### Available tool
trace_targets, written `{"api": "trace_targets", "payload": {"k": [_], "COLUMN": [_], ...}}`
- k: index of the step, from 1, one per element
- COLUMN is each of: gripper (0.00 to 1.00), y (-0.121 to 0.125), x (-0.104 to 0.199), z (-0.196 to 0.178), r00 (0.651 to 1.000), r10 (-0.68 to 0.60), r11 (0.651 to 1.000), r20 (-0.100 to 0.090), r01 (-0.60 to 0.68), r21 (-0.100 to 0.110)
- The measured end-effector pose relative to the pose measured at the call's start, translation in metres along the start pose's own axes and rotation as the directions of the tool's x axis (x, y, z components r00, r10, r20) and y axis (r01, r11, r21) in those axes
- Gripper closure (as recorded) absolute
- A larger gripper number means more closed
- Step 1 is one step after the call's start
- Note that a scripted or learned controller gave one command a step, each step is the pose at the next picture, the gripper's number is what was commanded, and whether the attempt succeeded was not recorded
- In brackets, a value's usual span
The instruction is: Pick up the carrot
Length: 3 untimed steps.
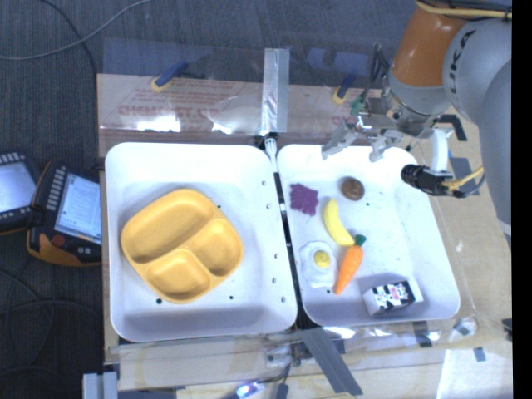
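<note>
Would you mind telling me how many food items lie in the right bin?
5: purple grapes at the left, a brown item farther back, banana in the middle, fried egg beside carrot in front.

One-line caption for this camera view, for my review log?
Gripper above right bin's far edge; carrot lies untouched beside banana and fried egg.

two bins sit side by side on the bench. the left bin holds a divided plate. in the right bin, the carrot lies tilted between a banana to its upper left, a fried egg just left and a milk carton to its lower right. the gripper hangs over that bin's far edge.
</note>
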<state>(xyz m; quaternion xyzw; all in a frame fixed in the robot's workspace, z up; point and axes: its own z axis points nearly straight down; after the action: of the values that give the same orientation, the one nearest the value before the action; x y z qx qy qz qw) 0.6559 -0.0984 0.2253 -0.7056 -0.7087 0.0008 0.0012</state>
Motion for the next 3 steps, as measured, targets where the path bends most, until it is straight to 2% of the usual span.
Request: {"api": "trace_targets", "payload": {"k": [1, 2, 3], "gripper": [0.00, 0.00, 0.00], "y": [-0.073, -0.139, -0.152], "x": [-0.001, -0.025, -0.037], "z": [0.068, 0.134, 0.041], "r00": [0.999, 0.993, 0.999], "r10": [0.041, -0.115, 0.037], "r11": [0.999, 0.993, 0.999], "r20": [0.001, 0.003, 0.001], "r01": [-0.041, 0.115, -0.037], "r21": [0.001, -0.017, -0.001]}}
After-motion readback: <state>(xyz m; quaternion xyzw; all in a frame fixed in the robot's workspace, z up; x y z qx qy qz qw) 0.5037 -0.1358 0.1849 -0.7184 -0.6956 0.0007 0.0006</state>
